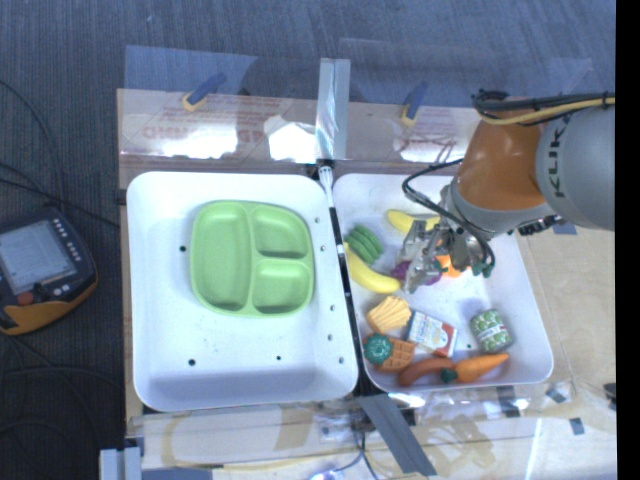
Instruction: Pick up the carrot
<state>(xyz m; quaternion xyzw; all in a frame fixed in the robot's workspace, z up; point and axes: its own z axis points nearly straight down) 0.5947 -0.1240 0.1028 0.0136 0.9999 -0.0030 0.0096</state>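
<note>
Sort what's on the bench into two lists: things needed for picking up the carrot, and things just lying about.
For the job:
carrot, at the right bin's near edge
gripper, over the middle of the right bin

Lying about:
banana
green plate, in the left bin
carton
green can
sausage

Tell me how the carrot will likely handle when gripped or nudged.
The carrot looks like a smooth plastic toy, so probably stiff, light and a bit slippery. Its tapered round shape may roll. Lying against the bin wall, it leaves little finger room.
</note>
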